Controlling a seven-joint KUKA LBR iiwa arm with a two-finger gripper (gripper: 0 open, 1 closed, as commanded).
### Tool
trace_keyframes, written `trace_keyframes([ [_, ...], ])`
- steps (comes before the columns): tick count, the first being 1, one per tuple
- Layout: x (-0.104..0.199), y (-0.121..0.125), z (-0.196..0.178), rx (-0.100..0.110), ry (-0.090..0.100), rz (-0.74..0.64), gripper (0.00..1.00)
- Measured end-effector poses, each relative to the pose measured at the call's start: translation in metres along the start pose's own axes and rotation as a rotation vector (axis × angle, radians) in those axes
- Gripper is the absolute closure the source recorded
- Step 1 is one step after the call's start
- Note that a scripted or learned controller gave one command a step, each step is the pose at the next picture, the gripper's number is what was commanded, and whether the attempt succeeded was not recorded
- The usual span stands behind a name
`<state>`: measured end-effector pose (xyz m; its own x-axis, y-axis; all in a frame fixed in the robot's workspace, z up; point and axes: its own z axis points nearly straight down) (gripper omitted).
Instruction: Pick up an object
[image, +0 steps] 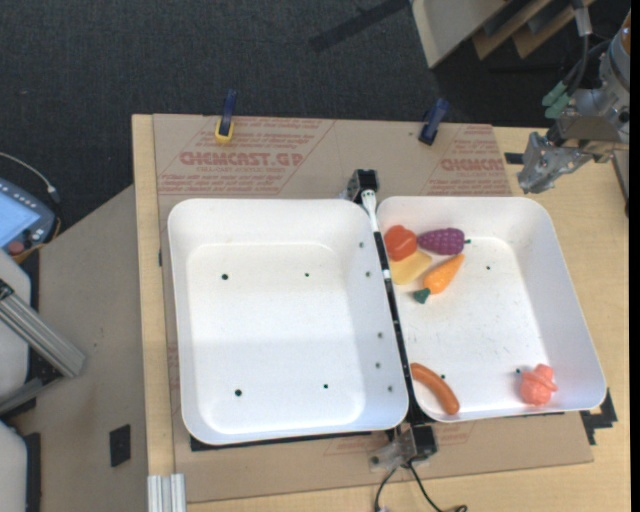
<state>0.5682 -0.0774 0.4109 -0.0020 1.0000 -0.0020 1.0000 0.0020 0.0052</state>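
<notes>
Camera view has the end effector (545, 165) up beyond the far right corner of the right bin (570, 290), over the cardboard sheet (300, 150) on the desk and outside the bin's rim. Its tip is small and partly lost against the grey wrist hardware, so I cannot tell whether it is spread or pressed together; nothing is visibly held in it.

Taking the right bin as the landmark, every candidate lies inside it. A tight cluster sits near its far left side: a red pepper (400, 241), a yellow piece (408, 268) touching it, a purple fruit (441, 240) just beside, and a carrot (442, 274) lying on a slant. A sausage (435, 388) lies at the near left corner, long axis running diagonally, and a pink piece (537, 385) sits alone at the near right corner.

From the end effector, the cluster is the nearer target, down and to the left. The pink piece, well apart from everything, looks the cleaner grasp.
</notes>
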Motion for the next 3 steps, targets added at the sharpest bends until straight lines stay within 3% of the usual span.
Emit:
trace_keyframes([
  [2,0.13,-0.01,-0.056,-0.001,0.004,-0.005,1.0],
  [3,0.153,-0.001,0.084,0.019,0.001,0.0,1.0],
])
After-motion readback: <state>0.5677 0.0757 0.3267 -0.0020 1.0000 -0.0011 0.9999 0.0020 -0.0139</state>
